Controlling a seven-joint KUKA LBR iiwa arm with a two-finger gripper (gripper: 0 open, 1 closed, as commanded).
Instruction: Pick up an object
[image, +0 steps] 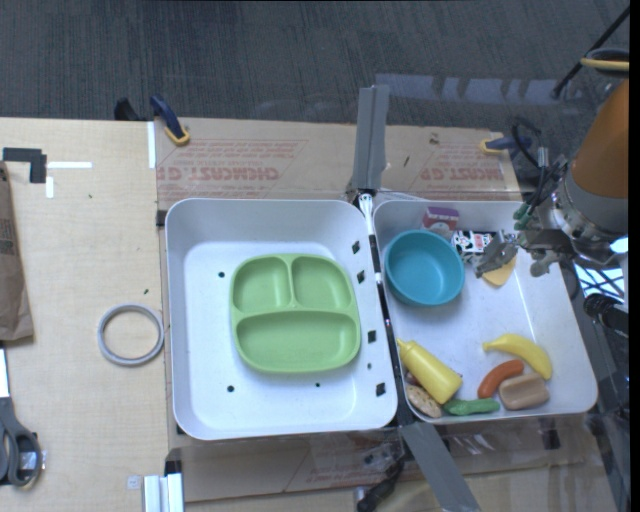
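Observation:
My gripper (519, 259) hangs over the far right part of the right bin (560, 330), its two fingers spread apart with nothing between them. A small yellow wedge (498, 274) lies just under the left finger (497, 256). To its left are a blue bowl (425, 267), a black-and-white patterned item (470, 242) and a small purple-pink item (440, 216). Along the bin's near side lie a banana (520, 352), a yellow bottle (430, 368), an orange-red sausage (499, 377), a brown bun (524, 392), a green bean pod (470, 406) and a cookie (424, 402).
The left bin (195, 330) holds a green divided plate (295, 312). A tape ring (130, 333) and scissors (15, 455) lie on the bench to the left. A grey post (370, 135) stands behind the bins' divider. Cables (600, 300) run along the right bin's edge.

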